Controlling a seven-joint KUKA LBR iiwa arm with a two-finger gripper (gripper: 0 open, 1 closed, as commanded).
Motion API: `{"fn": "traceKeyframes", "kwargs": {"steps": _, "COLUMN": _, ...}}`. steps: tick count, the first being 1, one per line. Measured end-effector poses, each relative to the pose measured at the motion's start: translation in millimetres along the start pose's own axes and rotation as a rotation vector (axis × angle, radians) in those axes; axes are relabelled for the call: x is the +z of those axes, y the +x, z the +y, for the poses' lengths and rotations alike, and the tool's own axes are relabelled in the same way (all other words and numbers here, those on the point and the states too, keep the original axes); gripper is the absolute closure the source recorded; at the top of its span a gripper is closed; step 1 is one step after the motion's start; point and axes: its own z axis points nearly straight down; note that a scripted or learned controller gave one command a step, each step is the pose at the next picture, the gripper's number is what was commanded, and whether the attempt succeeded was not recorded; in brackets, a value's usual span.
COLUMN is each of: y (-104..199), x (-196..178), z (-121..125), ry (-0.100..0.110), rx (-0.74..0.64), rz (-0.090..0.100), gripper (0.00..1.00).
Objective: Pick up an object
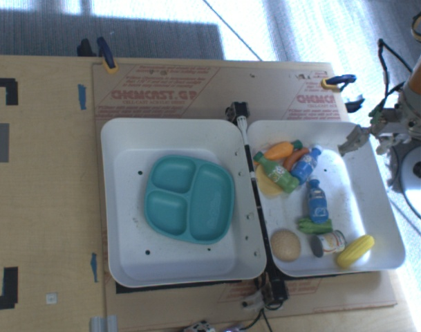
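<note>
On the desk [44, 206], the left bin [120, 158] holds a teal divided plate [190, 199]. The right bin [376, 206] holds small toys: a blue bottle [316, 202] standing lengthwise up-frame, a green bottle [276, 173] lying diagonally, and a yellow corn cob [355, 250] at lower right. The gripper [353, 142] hangs over the bin's upper right rim; its state is unclear.

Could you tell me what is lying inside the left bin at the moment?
A teal divided plate with three compartments lies flat in the left bin; nothing is visible in the compartments. What the plate covers cannot be seen.
</note>
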Motion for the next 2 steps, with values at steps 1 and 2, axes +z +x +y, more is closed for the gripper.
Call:
{"fn": "traceKeyframes", "kwargs": {"steps": 1, "y": 42, "x": 114, "z": -23, "ry": -0.002, "rx": 0.244, "rz": 0.000, "gripper": 0.00}}
{"fn": "traceKeyframes", "kwargs": {"steps": 2, "y": 114, "x": 114, "z": 3, "ry": -0.004, "rx": 0.265, "rz": 0.001, "gripper": 0.00}}
